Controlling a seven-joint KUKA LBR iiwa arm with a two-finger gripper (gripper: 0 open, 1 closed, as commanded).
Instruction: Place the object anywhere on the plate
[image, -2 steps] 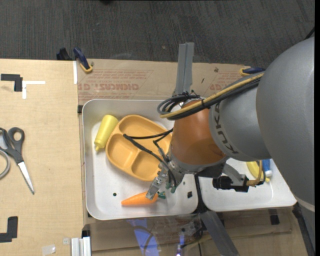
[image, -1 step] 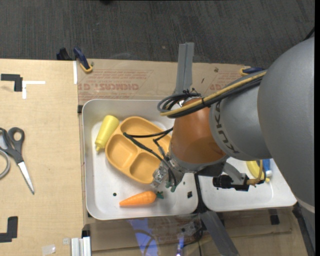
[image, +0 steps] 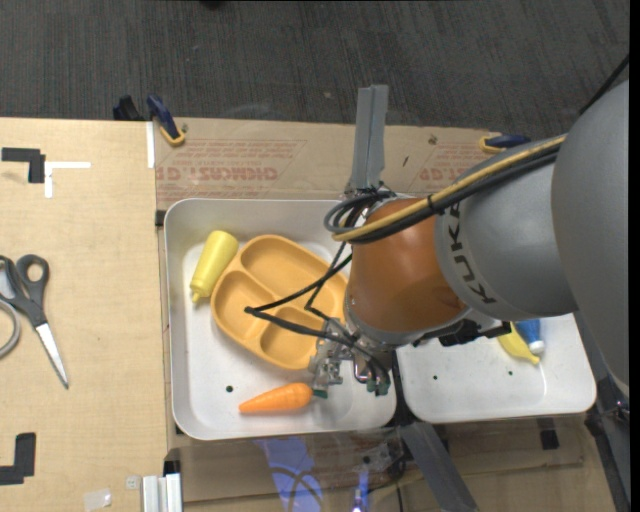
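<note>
Carrot (image: 277, 400) is what I take the object to be: an orange toy lying on its side on the floor of the left white bin (image: 185, 330), near the front wall, its thick end touching or just beside the end effector (image: 345, 375). It lies off the plate (image: 265, 300), which is yellow-orange, divided into compartments, and sits mid-bin with its right portion hidden under the arm (image: 420, 270). From my screen I see the arm's orange band and grey housing covering much of the bin's right side. Below it the end effector is a small clutter of metal and wires, and I cannot tell how it stands, nor whether it grips the carrot. A yellow bottle-shaped toy (image: 210, 262) rests against the plate's upper left edge. In the right bin (image: 480, 385) a yellow and blue item (image: 522, 340) peeks out, mostly cut off by the arm. Scissors (image: 35, 310) lie on the table (image: 80, 400) at left.
</note>
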